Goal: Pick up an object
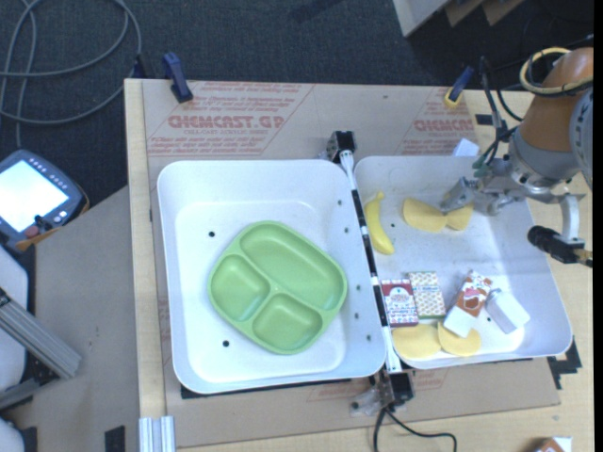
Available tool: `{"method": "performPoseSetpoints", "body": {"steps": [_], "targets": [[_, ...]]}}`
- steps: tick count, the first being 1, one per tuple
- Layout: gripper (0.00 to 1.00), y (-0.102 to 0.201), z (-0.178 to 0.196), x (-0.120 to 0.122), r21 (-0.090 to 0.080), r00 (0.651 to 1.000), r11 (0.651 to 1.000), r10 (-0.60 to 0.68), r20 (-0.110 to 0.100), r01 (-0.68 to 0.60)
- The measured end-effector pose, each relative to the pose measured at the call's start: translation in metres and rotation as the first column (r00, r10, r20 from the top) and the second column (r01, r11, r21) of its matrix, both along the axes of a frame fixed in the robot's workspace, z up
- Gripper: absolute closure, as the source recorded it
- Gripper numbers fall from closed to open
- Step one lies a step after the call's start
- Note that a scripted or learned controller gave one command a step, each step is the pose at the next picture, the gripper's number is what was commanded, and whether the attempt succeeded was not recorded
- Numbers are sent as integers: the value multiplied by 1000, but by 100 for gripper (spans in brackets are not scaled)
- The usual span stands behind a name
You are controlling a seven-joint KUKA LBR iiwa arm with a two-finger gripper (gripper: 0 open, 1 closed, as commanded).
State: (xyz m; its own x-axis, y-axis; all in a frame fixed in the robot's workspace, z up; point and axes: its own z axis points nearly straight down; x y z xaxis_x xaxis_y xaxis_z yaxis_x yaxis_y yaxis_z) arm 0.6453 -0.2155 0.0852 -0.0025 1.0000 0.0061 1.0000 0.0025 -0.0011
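Both bins [179, 252] white; left one carries a light green divided plate [276, 286], right one a yellow banana [377, 224], pale yellow discs [426, 215], and small red-and-white cartons [399, 301]. Counter [283, 121] tan with red printed lettering, blue clamps [176, 75] at its far corners. Arm [556, 111] grey with orange band; floor dark grey.

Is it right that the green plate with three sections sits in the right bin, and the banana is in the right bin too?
Not quite. The camera view shows the green plate in the left bin, not the right one. The banana is indeed in the right bin, beside the divider between the bins.
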Motion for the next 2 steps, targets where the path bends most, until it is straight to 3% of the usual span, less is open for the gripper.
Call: {"method": "performPoseSetpoints", "body": {"steps": [1,2], "targets": [[0,30,0,11,-6,1000,1000,-1,3,1],[0,2,8,8,-7,1000,1000,-2,3,2]]}}
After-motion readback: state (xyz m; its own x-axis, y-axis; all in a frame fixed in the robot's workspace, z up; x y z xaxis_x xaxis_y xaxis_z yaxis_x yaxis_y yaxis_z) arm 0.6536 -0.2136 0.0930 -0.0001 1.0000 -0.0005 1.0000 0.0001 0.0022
